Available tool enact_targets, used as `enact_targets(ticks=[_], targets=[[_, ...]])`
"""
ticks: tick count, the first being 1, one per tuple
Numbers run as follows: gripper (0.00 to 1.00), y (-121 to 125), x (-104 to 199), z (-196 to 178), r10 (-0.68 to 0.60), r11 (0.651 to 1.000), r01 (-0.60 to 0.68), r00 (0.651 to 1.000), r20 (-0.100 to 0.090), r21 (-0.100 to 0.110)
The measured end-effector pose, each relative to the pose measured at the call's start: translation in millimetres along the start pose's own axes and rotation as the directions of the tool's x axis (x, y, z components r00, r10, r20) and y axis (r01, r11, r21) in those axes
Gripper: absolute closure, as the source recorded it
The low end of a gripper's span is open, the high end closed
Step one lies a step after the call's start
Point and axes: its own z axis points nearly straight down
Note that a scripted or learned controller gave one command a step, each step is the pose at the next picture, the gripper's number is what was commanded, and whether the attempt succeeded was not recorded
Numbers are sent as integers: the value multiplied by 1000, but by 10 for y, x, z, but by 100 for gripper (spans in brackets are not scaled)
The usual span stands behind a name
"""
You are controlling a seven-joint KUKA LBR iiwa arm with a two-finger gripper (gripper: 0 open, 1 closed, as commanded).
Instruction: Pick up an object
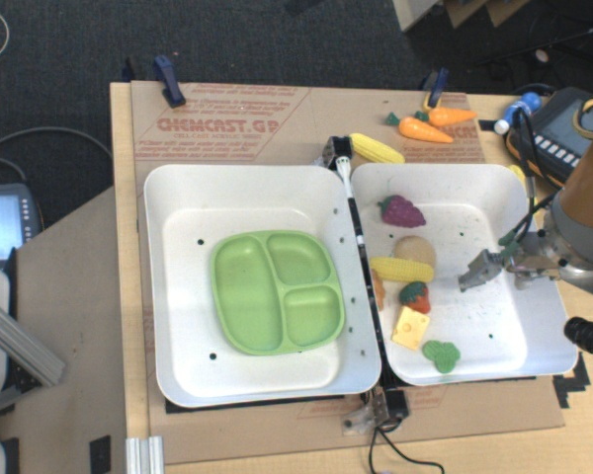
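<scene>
Bench w/ 2 white bins; gripper (471, 276) over right bin (494, 191), finger state unclear, nr corn (402, 270).

Grey arm (581, 215) cut off by right frame edge. Gripper (477, 273) finger state unresolvable, too small. Orange-red toy piece (378, 286) mid-frame mostly hidden behind the white bins' (361, 265) shared rims; identity unclear.

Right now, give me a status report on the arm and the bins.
Pincer low in right bin, holding nothing. Toy foods cluster beside it: corn, cheese, grapes. Nothing blocking.
</scene>
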Motion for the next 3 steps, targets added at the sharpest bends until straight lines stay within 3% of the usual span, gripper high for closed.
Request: enact_targets(ticks=[1, 2, 3], targets=[[0, 326, 568, 1094, -6, 1000, 6, 1000, -1, -1], [0, 819, 593, 1043, -3, 1000, 3, 1000, 2, -6], [100, 799, 586, 944, 0, 1000, 0, 1000, 1, -4]])
